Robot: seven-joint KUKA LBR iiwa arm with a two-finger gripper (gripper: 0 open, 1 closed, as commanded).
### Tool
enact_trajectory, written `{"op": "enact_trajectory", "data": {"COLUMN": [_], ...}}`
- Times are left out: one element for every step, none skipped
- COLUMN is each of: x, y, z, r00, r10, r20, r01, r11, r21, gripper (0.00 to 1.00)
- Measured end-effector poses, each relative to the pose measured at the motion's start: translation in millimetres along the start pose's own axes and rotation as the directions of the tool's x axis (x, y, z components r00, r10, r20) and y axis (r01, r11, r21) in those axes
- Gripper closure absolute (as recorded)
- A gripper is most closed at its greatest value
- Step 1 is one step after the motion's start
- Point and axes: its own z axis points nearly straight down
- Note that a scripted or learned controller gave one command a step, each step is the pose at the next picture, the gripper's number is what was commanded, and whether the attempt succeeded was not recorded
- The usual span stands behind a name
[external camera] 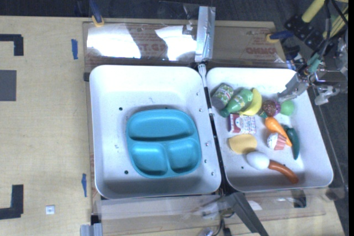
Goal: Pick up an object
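Toys (257, 124) of plastic food lie heaped in the right bin (321, 174): a green bottle, yellow pieces, a carrot, a white egg, a green pepper, an orange sausage, a red-and-white packet. Left bin (105, 119) holds one blue sectioned tray (164, 142). Hand (289, 91) hangs over the right bin's far right corner, beside the toys; whether it is apart or together cannot be told.

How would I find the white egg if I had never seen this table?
Look at the right-hand shallow white plastic bin, the one crowded with toy food. Go to its front edge, nearest the bottom of the picture: the small smooth white egg lies there, just below a pale yellow wedge-shaped block and beside a long orange carrot-like stick. It is the only plain white rounded piece.
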Motion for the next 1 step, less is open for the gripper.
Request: {"op": "enact_trajectory", "data": {"x": [-52.7], "y": [34.1], "z": [123.2], "r00": [0.999], "r10": [0.048], "r20": [0.0], "r01": [-0.048], "r11": [0.999], "r21": [0.015], "gripper": [0.0]}}
